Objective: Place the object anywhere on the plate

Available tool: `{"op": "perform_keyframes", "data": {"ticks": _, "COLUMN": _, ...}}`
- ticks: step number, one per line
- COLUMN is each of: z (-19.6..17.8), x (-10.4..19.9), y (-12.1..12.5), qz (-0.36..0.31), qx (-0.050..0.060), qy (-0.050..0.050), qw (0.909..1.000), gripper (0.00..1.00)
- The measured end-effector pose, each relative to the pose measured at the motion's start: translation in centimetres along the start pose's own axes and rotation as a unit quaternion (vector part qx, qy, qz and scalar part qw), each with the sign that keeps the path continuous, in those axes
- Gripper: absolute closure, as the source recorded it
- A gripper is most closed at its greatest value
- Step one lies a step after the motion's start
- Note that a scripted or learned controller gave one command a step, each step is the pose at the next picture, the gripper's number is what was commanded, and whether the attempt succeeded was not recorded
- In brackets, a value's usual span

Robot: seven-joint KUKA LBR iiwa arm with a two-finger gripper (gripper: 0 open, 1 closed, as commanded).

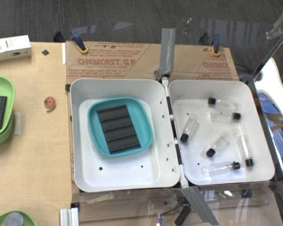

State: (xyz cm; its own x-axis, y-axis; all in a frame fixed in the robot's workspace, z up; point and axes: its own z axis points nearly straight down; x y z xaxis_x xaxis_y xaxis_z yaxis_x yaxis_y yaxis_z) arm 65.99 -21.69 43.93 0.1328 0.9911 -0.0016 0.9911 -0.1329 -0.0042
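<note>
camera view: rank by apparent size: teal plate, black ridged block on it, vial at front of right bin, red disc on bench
1. teal plate
2. black ridged block
3. vial
4. red disc

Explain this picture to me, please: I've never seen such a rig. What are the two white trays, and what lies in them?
This is one fixed camera looking down at a slant on a bench. Two shallow white bins sit side by side. The left bin holds a teal plate with a dark ribbed block resting on it. The right bin holds several small clear vials with black caps, scattered and lying on their sides. The job is to move one such object onto the plate. Brown cardboard lies behind the bins, and a green dish sits at the far left.
</note>
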Motion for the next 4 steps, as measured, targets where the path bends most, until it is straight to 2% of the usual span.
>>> {"op": "perform_keyframes", "data": {"ticks": 1, "z": 0.07, "x": 0.24, "y": 0.03, "qz": -0.029, "qx": 0.000, "qy": 0.000, "qw": 0.9996, "gripper": 0.00}}
{"op": "perform_keyframes", "data": {"ticks": 3, "z": -0.01, "x": 0.15, "y": -0.03, "qz": 0.081, "qx": 0.000, "qy": 0.000, "qw": 0.9967, "gripper": 0.00}}
{"op": "perform_keyframes", "data": {"ticks": 4, "z": -0.04, "x": 0.22, "y": -0.06, "qz": 0.140, "qx": 0.000, "qy": 0.000, "qw": 0.9902, "gripper": 0.00}}
